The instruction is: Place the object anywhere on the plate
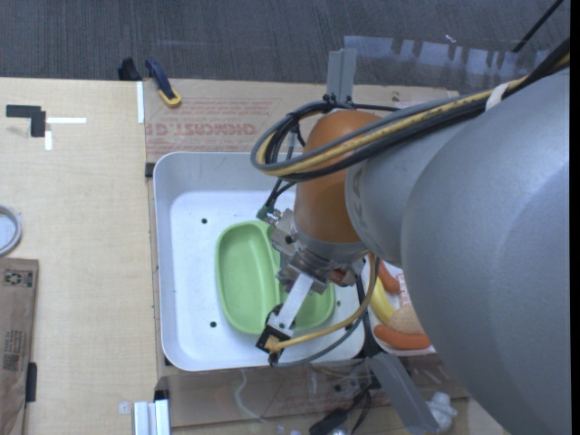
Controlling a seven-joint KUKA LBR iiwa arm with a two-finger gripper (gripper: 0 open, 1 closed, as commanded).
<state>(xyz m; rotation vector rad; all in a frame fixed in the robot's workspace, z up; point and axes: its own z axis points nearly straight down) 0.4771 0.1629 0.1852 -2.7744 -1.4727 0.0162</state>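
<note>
A green oblong plate (245, 275) lies in the left white bin (168, 243), toward its right side. My gripper (306, 277) hangs over the plate's right part, under the orange wrist band. The wrist hides what is below it. In the right bin, just past the wrist, a yellow banana-like toy (384, 303), a red-orange sausage-like toy (400, 337) and another orange piece (390, 275) peek out from under the arm. Nothing can be seen between the gripper and the plate.
The grey arm covers most of the right bin. On the wooden bench to the left lie a tape roll (5, 230), a brown paper bag (14, 333) and a black bracket (27, 116). A blue-and-yellow clamp (161, 83) sits behind the left bin on cardboard (227, 123).
</note>
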